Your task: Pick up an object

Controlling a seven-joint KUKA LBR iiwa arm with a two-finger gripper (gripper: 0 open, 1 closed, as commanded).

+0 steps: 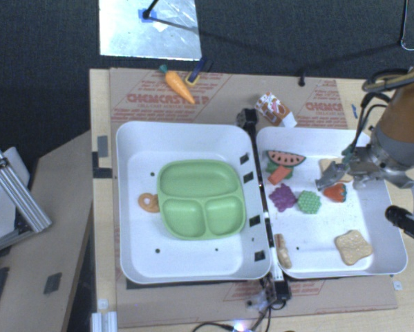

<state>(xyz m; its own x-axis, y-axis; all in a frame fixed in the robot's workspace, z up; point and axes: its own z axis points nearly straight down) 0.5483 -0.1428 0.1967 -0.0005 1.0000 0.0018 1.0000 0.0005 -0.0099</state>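
Camera view shows the grey two-finger gripper (333, 179) low over the right-hand shallow white bin (383, 216), its dark fingers pointing toward the bin's middle; whether they are spread or closed cannot be told, and nothing is visibly clamped between them. Just beside the fingertips, on the side toward the arm, lies a small red strawberry-shaped toy (335, 192), touching or nearly touching them. A little farther out from the tips sits a green bumpy round toy (308, 202), with a purple grape-cluster toy (283, 197) next to it. Beyond those, up and away from the gripper, rest a small red-orange toy piece (279, 174) and a watermelon-slice toy (285, 159). Below the gripper, near the bin's lower corner, lies a tan bread-slice toy (352, 247), and a slim tan toy (283, 250) lies along the lower wall beside the divide. Farther off, the left-hand white bin (134, 206) holds a light green sectioned plastic tray (200, 198) and a small orange ring (149, 203). Farthest away, outside the bins, lie a small printed carton (274, 109) and an orange toy carrot (180, 86).
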